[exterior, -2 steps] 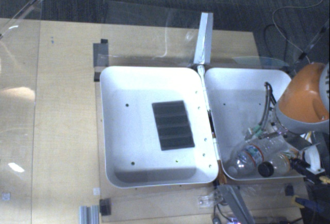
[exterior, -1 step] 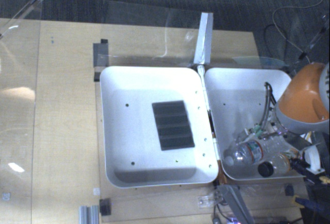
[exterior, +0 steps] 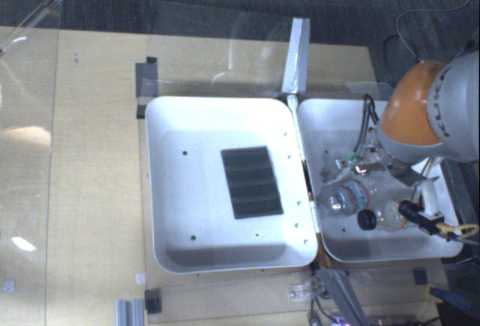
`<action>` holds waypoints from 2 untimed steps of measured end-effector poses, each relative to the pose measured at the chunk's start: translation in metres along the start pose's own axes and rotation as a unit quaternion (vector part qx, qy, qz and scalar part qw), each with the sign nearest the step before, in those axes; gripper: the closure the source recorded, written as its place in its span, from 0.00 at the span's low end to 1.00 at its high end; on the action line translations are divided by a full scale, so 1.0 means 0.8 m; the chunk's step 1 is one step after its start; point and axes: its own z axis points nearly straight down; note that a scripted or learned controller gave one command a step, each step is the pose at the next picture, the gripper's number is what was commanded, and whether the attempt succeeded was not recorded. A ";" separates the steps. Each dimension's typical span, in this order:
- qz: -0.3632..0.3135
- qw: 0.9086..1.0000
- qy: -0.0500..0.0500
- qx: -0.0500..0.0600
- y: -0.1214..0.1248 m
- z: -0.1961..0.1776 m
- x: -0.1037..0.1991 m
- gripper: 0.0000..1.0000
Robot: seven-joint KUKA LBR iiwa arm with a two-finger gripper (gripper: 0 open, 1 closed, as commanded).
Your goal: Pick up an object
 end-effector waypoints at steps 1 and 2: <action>0.106 0.994 0.001 0.002 0.070 0.002 0.008 0.00; 0.087 0.996 0.000 0.002 0.001 0.000 -0.015 0.00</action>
